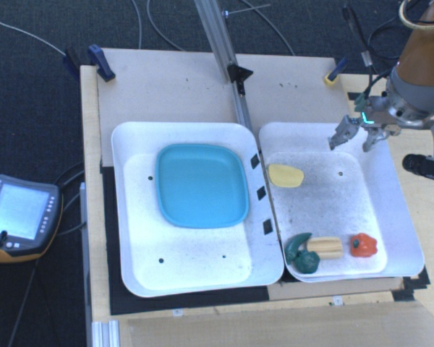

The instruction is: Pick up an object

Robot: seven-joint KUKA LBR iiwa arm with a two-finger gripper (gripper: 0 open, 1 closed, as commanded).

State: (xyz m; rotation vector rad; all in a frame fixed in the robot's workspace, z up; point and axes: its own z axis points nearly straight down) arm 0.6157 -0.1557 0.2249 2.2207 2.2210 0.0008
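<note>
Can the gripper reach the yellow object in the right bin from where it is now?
Probably yes. The gripper hangs open over the far edge of the right bin, and the yellow object lies alone on bare bin floor, with nothing between them.

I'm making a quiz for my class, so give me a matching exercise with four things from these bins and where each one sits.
Things:
1. blue plate
2. yellow piece
3. red pepper
4. gripper

Places:
A. right bin, near front right corner
B. above right bin's back edge
C. left bin
D. right bin, by the divider

Pairs: 1-C, 2-D, 3-A, 4-B
</note>
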